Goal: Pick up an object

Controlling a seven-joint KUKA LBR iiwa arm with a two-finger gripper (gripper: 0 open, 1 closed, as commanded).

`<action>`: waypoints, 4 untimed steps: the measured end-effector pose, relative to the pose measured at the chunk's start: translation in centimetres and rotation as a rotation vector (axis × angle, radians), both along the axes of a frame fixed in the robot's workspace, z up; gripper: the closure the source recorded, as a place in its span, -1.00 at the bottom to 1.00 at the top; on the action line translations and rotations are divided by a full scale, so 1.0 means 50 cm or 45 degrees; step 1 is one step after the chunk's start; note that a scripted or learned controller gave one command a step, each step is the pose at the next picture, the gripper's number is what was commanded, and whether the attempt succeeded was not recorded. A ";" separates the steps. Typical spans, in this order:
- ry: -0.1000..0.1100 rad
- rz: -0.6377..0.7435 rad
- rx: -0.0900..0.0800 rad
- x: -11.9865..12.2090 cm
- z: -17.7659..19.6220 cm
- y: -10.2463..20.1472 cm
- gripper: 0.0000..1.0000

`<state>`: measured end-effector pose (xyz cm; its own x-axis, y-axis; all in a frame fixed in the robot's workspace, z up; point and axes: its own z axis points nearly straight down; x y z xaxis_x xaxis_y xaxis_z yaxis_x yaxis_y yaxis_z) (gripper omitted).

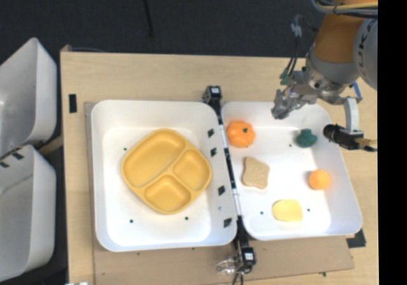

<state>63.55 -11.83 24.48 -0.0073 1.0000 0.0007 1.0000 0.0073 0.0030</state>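
Above the right bin's far edge, the gripper (282, 109) hangs, finger state indiscernible, orange pumpkin (240, 134) nearby.

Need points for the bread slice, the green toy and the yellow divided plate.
bread slice (255, 173), camera view, middle of its top face
green toy (306, 138), camera view, its centre
yellow divided plate (150, 159), camera view, floor of the largest compartment
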 end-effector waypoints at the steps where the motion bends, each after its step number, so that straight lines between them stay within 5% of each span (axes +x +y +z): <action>1: 0.000 0.000 0.000 0.031 0.016 0.098 1.00; 4: 0.001 -0.001 0.001 0.057 0.004 0.376 1.00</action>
